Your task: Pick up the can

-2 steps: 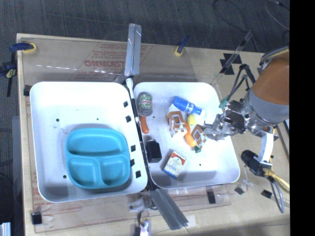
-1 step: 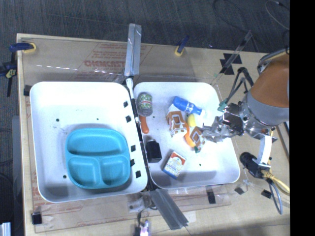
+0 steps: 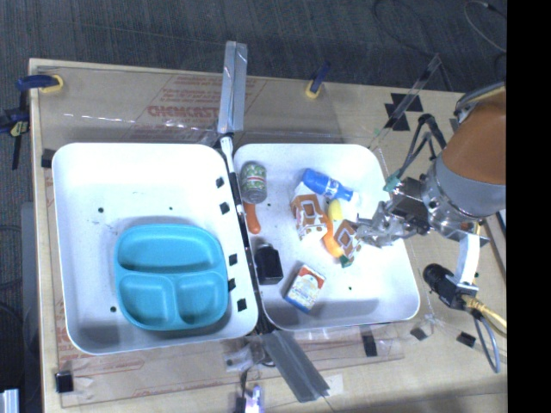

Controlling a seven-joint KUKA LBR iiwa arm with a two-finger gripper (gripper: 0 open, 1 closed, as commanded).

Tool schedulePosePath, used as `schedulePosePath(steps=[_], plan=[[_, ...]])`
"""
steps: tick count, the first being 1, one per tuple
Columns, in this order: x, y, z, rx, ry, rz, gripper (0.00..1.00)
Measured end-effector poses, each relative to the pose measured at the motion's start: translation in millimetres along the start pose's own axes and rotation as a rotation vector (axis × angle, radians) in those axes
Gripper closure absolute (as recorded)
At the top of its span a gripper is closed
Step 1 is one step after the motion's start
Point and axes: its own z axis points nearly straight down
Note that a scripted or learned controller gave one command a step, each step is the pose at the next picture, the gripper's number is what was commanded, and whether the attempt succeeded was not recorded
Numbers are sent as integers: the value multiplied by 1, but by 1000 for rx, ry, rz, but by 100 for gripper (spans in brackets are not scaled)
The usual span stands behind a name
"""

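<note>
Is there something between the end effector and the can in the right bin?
Yes. The end effector is on the bin's right side and the can by its left wall. A patterned carton, an orange item and a blue bottle lie between them.

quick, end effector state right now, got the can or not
End effector: cannot be told whether open or closed; it is over the right bin, away from the can.

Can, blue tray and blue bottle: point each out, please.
can (image 3: 253, 181), camera view, on its side wall
blue tray (image 3: 172, 276), camera view, on the divider ridge
blue bottle (image 3: 325, 184), camera view, on its body
</note>
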Motion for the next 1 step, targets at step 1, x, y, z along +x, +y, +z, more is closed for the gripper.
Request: schedulePosePath(steps=[1], plan=[[37, -13, 14, -7, 0, -97, 100]])
